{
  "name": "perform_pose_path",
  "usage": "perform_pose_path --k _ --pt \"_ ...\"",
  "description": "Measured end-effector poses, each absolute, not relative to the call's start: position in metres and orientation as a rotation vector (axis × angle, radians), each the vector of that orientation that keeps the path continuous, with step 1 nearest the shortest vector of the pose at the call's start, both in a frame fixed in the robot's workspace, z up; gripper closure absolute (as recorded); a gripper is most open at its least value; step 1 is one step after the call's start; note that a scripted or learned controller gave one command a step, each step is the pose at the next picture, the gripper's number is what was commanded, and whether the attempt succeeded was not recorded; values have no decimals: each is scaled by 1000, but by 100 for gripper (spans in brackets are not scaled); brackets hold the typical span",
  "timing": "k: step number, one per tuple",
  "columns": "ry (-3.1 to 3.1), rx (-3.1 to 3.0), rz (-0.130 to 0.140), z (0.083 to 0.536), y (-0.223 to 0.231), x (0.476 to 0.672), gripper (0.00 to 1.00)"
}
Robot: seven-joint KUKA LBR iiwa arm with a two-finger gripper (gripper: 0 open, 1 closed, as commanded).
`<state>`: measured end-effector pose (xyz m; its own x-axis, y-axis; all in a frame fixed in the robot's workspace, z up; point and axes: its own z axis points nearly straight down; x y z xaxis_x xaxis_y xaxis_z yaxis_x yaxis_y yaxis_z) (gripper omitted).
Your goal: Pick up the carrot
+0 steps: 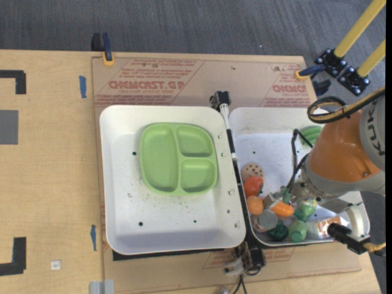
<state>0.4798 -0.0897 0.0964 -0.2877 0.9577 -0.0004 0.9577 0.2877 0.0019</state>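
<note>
Camera view looks down on two shallow white bins set side by side, and the grey arm with its orange band (340, 155) reaches in from the right over the right-hand bin (269, 127). Its two-finger gripper (298, 195) hangs low among a heap of small toy foods at the near end of that bin. The carrot, a short orange plastic piece (282, 210), lies in that heap just left of and below the gripper's tip, touching or nearly touching it. From this slant I cannot tell whether the fingers are spread or closed, nor whether the carrot sits between them.

Round the carrot crowd a red tomato-like piece (253, 184), a round orange piece (255, 205) and several green pieces (298, 230). The left bin (116, 182) bears a light green divided plate (178, 158), well apart from all this.

By my reckoning the step in hand is the reach and grasp, with the lift not yet done. The next move calls for the fingers to straddle the carrot alone, close firmly, then rise straight up without dragging its neighbours.
</note>
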Motion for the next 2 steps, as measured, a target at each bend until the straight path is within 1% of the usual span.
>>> perform_pose_path --k 1,2 --pt "2517 1872 4 106 -90 481 100" --pt "2201 2215 3 186 -18 482 100"
